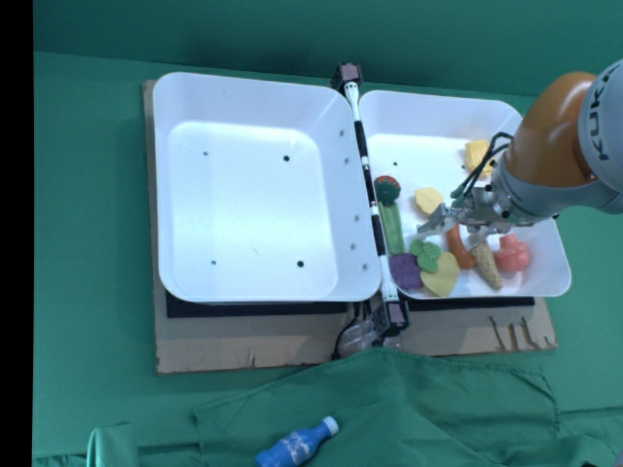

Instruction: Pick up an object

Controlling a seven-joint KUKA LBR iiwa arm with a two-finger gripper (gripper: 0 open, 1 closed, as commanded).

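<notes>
Partial lettering "KU" legible on the grey arm (599,149) at the right edge of the view, above the orange band; remainder cut off. No other readable writing; label on the blue bottle (297,444) too small to read.

Two white bins side by side on a cardboard sheet (243,350) over green cloth. Left bin (165,183): bare white floor with a few small dark dots. Right bin (409,115): toy food items gathered toward its near edge and left wall.

Gripper (465,218) low over the middle of the right bin, reaching in from the right. Fingers hard to make out against the clutter; cannot tell whether spread or closed, and nothing seen clearly between them.

Contents of right bin, noted in turn:
- green stalk with red and dark top (389,212) along the left wall;
- pale yellow piece (428,200) just left of the gripper;
- yellow piece (476,153) toward the far right, partly behind the cable;
- orange sausage-like piece (458,248) directly under the gripper;
- tan cone (488,266) and pink-red piece (512,254) near the near right corner;
- purple piece (405,271), green leafy piece (425,254) and yellow heart-like piece (442,277) at the near edge.

Black hinge bar (362,154) between the bins. Crumpled green cloth (409,407) in front, blue bottle lying on it.
</notes>
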